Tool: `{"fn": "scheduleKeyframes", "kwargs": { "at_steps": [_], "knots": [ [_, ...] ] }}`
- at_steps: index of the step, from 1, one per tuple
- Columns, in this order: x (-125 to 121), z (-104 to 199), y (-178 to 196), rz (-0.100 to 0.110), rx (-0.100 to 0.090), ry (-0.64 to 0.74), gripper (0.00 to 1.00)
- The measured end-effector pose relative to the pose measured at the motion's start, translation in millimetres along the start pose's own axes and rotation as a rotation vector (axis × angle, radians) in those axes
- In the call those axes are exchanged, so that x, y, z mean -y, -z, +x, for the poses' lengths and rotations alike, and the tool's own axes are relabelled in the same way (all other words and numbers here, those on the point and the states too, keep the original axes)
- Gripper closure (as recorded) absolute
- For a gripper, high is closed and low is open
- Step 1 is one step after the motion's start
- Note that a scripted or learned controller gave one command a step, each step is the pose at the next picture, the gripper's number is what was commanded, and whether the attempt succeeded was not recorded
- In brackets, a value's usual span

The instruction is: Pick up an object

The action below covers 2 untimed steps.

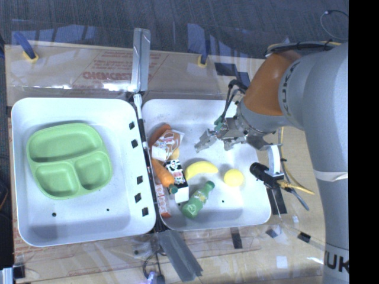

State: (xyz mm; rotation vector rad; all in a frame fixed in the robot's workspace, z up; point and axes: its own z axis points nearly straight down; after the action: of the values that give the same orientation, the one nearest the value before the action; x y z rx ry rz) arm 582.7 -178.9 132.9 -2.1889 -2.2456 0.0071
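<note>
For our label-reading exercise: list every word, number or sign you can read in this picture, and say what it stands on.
"UK": white letters, cut off at the frame edge, on the grey arm.
Red print on the clear sheet behind the bins: too blurred to read.
Snack packet and small black-and-white carton: print too small.

Partial white letters "UK" on arm (331,158) base, bottom right corner. Red print on the clear sheet (106,70) behind the bins, too blurred to read. Packet (166,145) and black-and-white carton (176,178) have graphics, nothing legible.
</note>
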Motion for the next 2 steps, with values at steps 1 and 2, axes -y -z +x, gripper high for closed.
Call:
{"fn": "scheduleKeyframes", "kwargs": {
  "at_steps": [1,2],
  "knots": [
    [50.2,7.1,-43.3,-0.002,-0.001,0.219,0.0],
    [50.2,7.0,-43.3,-0.002,-0.001,0.219,0.0]
  ]
}}
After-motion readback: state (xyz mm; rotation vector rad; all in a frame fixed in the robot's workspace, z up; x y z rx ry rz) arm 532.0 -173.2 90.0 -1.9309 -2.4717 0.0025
